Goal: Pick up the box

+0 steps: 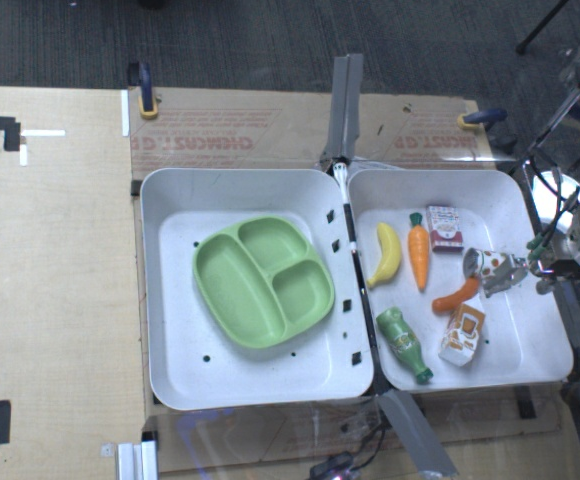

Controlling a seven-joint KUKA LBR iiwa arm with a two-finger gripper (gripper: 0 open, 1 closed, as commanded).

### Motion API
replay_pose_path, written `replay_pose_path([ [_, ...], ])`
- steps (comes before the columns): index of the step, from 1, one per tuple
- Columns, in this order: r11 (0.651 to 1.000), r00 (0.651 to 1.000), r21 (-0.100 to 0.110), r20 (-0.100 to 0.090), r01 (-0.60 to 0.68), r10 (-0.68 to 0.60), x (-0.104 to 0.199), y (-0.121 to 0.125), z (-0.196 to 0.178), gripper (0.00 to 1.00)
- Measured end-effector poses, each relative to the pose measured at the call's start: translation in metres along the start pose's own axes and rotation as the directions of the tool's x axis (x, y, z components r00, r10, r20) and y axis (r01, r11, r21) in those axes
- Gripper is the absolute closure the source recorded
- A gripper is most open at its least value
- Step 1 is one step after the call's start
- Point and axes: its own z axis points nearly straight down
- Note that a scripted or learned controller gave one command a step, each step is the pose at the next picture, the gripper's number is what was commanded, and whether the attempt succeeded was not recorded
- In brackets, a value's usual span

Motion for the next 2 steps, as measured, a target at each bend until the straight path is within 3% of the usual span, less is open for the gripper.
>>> replay_pose_path([
  [1,0.933,0.933,-0.001,0.0,-0.359,0.359,-0.034,0.063,0.009,0.0],
  [2,0.976,0.976,-0.008,0.0,-0.216,0.216,0.001,0.153,0.103,0.0],
])
